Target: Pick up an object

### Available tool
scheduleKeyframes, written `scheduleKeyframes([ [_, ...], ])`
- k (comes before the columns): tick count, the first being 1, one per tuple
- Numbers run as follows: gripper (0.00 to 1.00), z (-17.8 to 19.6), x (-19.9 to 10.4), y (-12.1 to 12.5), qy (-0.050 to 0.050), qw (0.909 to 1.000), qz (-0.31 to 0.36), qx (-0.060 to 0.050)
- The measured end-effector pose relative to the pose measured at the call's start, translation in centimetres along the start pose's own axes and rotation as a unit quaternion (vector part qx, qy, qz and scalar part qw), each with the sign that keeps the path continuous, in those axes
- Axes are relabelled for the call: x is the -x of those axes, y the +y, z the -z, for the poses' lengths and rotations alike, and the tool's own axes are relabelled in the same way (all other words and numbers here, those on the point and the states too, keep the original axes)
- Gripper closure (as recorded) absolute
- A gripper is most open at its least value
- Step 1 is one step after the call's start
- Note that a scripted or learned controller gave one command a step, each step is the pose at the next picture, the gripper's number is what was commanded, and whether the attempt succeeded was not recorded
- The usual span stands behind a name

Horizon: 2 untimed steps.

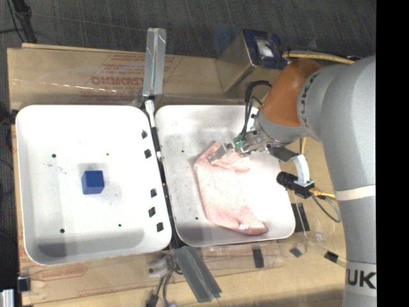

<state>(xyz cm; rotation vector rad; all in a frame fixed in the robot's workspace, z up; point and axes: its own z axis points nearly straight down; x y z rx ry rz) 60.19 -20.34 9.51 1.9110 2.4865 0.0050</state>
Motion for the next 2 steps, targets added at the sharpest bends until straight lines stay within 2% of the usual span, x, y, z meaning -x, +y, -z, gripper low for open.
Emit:
scheduleKeyframes([
  [1,1.0,1.1,-0.1,0.2,-0.001,1.0,0.002,0.001],
  [2,1.0,12.0,-6.9,3.3,0.002,1.0,-0.005,-0.003],
])
